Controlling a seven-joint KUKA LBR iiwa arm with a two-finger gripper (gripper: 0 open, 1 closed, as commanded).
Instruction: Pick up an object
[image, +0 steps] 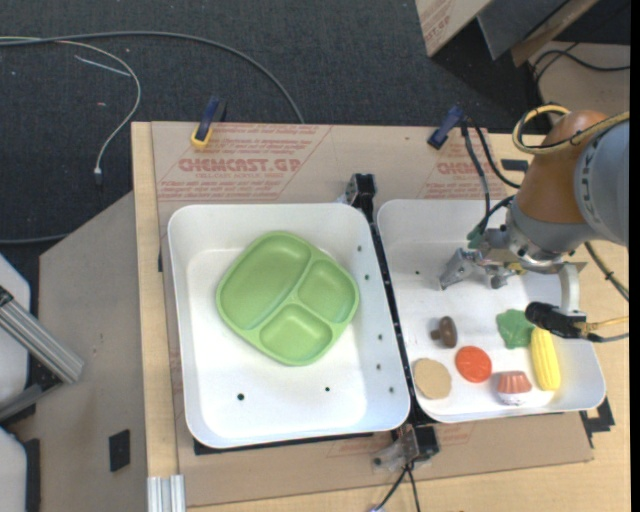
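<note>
The tool (470, 268) is hovering with fingers spread and holding nothing near the right bin's (420, 225) far edge; the brown ball (444, 329) is lying nearest, toward the front edge.

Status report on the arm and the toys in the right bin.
Tool low over right bin, nothing visibly held. Toys bunched at the near end: corn, tomato. Green tray in left bin.

Dark carpet floor (90, 140), white cable (110, 60) at 11 o'clock; cardboard box (450, 20) at 1 o'clock.
</note>
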